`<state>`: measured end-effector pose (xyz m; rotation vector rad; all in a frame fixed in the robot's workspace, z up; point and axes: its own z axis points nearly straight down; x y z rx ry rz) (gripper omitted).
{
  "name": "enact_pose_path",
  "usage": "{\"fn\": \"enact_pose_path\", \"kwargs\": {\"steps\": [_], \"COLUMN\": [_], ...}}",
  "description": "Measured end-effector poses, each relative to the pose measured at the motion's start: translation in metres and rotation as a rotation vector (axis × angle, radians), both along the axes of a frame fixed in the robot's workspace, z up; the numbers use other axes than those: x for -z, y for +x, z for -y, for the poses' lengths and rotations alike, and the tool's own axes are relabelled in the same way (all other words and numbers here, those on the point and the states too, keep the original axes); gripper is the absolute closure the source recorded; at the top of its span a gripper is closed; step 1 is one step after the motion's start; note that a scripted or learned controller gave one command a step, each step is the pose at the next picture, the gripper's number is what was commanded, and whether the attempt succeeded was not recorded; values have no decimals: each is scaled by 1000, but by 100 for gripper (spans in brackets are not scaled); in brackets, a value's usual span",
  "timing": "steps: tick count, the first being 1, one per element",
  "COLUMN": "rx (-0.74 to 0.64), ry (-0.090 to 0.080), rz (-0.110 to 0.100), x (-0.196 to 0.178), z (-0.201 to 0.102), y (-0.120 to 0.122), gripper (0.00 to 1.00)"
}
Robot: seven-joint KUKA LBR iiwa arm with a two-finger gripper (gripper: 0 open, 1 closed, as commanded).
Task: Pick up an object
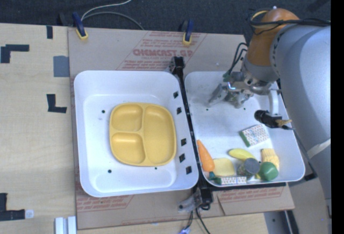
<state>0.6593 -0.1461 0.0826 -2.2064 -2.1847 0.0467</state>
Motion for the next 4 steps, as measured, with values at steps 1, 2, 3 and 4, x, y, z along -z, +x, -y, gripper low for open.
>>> {"fn": "enact_pose_path", "kwargs": {"steps": [1,2,3,4], "rx": [-3,-5,-9,-12], "ry": [8,14,-7,-4], "rz": [-2,-2,48,46], "x": [0,1,-4,-9], "z": [4,12,48,16], "y": [1,1,-102,-64], "gripper": [0,0,0,0]}}
